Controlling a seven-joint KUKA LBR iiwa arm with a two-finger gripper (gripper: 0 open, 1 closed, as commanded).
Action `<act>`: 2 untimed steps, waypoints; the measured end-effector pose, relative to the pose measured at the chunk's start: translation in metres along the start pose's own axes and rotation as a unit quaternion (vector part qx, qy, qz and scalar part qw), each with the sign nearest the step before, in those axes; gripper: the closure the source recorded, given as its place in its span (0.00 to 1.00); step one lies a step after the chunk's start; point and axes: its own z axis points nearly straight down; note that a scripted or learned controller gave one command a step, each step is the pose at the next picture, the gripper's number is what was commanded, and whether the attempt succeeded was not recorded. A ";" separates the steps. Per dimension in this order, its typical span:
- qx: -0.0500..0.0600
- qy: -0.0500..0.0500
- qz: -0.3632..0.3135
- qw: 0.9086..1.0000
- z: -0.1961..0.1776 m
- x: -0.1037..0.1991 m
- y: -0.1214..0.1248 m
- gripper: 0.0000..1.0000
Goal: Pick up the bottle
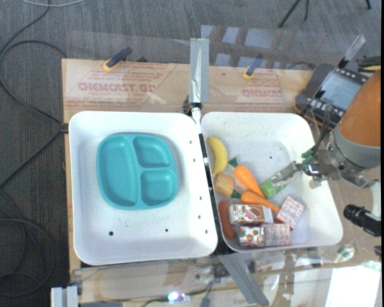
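My gripper (pixel 287 173) hangs low over the middle right of the right bin (pixel 269 125), reaching in from the arm's orange-banded wrist (pixel 361 117). A small green piece (pixel 272 186) shows at its lower left tip, just right of the carrots. A dark red rounded object (pixel 225 212) lies against the bin's left wall beside the cartons. It may be the bottle, but I cannot tell for sure. It lies about a hand's width to the lower left of the gripper.
The right bin also holds a banana (pixel 217 155), two carrots (pixel 249 180), a tan potato-like lump (pixel 225 184), printed cartons (pixel 249 215) and a pink box (pixel 290 210). The left bin (pixel 89 235) holds a teal divided plate (pixel 137 170).
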 end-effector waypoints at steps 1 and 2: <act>0.001 -0.001 0.042 0.999 0.094 -0.017 0.037 0.00; -0.001 0.000 0.081 0.997 0.128 -0.024 0.054 0.00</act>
